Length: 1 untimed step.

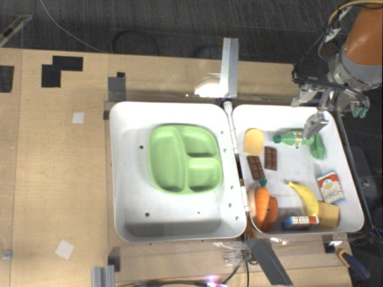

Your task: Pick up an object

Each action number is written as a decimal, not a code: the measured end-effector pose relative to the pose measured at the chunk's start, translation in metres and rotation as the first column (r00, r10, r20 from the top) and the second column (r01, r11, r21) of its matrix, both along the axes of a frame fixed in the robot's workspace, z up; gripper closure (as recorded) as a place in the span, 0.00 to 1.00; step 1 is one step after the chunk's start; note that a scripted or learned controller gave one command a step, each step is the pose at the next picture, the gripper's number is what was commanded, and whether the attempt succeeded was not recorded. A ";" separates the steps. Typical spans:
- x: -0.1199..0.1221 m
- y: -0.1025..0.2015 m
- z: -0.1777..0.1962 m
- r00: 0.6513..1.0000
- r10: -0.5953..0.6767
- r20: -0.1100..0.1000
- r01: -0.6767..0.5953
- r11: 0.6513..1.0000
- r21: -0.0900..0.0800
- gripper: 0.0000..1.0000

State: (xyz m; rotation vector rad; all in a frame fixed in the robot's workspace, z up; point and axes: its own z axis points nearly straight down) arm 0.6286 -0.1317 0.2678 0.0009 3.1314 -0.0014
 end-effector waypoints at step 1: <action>-0.040 0.009 -0.167 1.000 -0.020 0.008 0.020 1.000 -0.001 0.00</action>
